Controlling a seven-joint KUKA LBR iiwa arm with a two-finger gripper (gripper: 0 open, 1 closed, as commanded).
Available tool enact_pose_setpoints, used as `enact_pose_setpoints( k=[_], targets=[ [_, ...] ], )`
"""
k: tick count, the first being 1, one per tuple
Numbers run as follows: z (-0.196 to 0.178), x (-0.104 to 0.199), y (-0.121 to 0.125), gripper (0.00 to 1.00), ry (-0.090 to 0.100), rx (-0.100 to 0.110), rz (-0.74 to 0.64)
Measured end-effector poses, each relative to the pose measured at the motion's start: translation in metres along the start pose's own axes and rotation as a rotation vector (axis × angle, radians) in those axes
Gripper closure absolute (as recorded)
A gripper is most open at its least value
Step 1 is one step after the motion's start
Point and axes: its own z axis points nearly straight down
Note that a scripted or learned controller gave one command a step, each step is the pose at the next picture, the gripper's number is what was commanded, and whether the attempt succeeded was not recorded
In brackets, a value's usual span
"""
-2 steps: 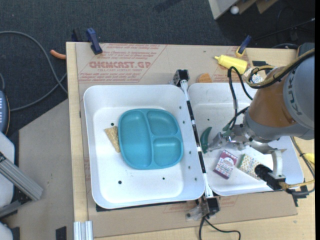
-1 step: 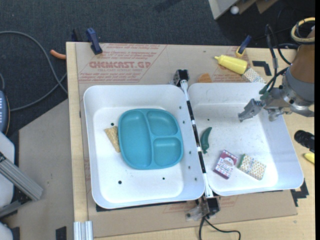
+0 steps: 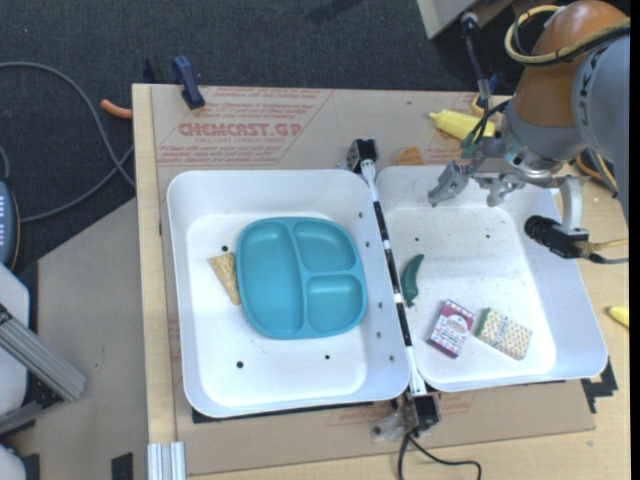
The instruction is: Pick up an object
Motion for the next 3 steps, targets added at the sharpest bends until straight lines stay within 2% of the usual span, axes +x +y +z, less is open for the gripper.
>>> enact_pose_setpoints(
  k=[1,2,3],
  targets=[
    [-0.025,0.08,-0.098,0.0,0.002,0.003,0.001],
    [-0.01,0.049,-0.007,0.0,-0.001,0.0,0.002],
    [-0.04,-0.01,0.029,0.0,-0.002,-0.002,0.002]
  ],
)
